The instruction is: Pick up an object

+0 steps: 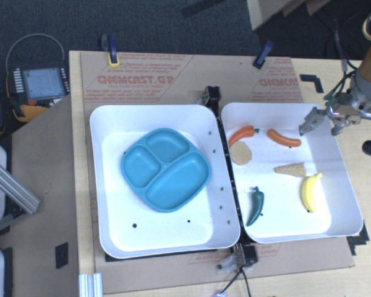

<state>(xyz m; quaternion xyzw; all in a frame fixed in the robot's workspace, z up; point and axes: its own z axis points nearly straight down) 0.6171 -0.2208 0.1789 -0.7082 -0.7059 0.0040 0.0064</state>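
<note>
While the gripper [324,121] hangs over the upper right part of the right bin [340,224], I can see its two grey fingers spread apart with nothing between them. I'll take the banana [309,192] as my marker. It lies near the right bin's right wall, yellow, roughly upright in my view. Just above the banana, nearly touching its top tip, lies a tan cone-shaped piece [290,169], pointing left. Further above the banana, an orange sausage-shaped toy [284,138] lies just left of and below the gripper's nearer finger, apart from it. To the upper left of the banana, by the bin's left wall, I see a red-orange carrot [241,134] with a round beige disc [240,153] right under it, the two looking to touch. Left of the banana and a bit lower, a dark green pepper [256,205] lies on its own, well apart from the rest. Far left of the banana, across the divide, the left bin [111,228] carries a blue divided plate [166,169], three compartments, sitting near its middle.
</note>
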